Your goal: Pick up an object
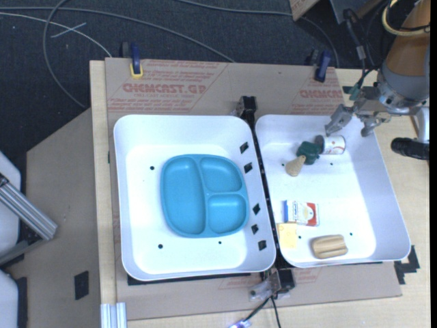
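The gripper (355, 119) hangs over the upper right corner of the right bin (382, 183), at the end of a grey arm with an orange band (408, 53) that reaches in from the right. Its two fingers are spread apart, one angled down to the left and one to the right, with nothing between them.

Just below and left of the gripper, near the left finger, a small white cylinder with red print (334, 144) lies on the bin floor. Touching its left end is a dark green piece (311, 149), and beside that a tan, rounded knob (295, 166), the three forming a short diagonal line.

Lower in the same bin a red, white and blue card or packet (300, 212) lies flat. Below it sits a small yellow square (287, 236), and to its right a tan oblong block (328, 246) near the front wall.

The left bin (136, 183) holds a blue divided plate (204, 195) with three compartments, lying near its middle.

Both bins rest side by side on a cardboard sheet with red lettering (164, 84), fixed to the counter (61, 183) by blue clamps (136, 59) at the back edge. Thin cables (82, 12) curl across the dark floor behind.
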You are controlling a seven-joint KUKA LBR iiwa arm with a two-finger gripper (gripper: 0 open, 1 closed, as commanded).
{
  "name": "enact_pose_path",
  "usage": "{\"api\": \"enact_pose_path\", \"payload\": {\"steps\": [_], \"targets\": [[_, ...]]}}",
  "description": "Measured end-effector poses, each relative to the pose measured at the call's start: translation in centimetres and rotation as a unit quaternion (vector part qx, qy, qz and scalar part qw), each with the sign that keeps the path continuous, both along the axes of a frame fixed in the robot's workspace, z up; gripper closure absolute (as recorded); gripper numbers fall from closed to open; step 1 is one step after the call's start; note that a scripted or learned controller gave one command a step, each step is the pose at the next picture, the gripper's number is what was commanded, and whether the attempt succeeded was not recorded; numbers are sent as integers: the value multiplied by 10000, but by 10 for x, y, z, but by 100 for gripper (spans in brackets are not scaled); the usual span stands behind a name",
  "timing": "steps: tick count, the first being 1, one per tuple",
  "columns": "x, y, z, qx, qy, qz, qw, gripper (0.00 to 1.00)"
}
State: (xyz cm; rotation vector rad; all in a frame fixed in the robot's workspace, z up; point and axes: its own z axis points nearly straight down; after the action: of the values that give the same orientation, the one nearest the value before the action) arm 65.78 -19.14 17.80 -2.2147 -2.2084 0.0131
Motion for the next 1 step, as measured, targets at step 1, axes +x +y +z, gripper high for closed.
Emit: {"api": "enact_pose_path", "payload": {"steps": [1], "targets": [[4, 1, 10, -17, -78, 17, 10000, 0]]}}
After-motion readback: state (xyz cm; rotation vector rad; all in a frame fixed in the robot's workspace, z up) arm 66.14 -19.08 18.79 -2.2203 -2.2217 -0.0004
